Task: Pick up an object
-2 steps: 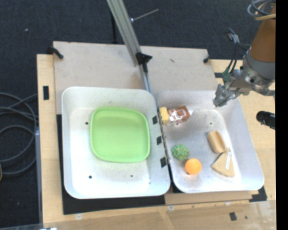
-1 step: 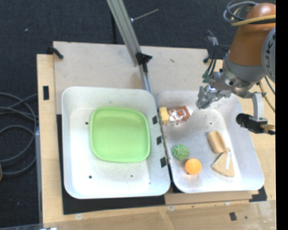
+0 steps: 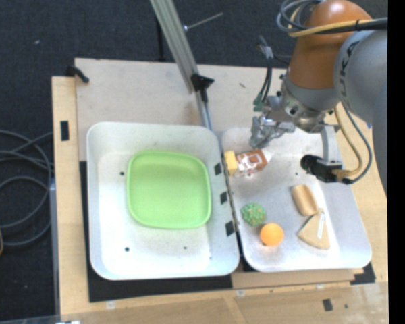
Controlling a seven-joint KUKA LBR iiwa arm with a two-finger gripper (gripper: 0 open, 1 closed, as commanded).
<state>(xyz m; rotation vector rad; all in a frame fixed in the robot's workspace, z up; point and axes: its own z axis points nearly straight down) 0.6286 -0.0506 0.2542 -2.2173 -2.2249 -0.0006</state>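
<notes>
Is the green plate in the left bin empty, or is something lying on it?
Empty. The green plate shows a bare, even green surface, lying flat in the left bin.

Arm (image 3: 337, 46) cut off at right edge, pincer (image 3: 262, 135) fingertips too small to make out

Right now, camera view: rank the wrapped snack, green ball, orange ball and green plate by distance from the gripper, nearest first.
From the gripper, over the right bin's upper-left part:
1. Wrapped snack, just below it, by the bin's left wall.
2. Green ball, lower down, same bin.
3. Orange ball and green plate, in the left bin: too close to call.
</notes>
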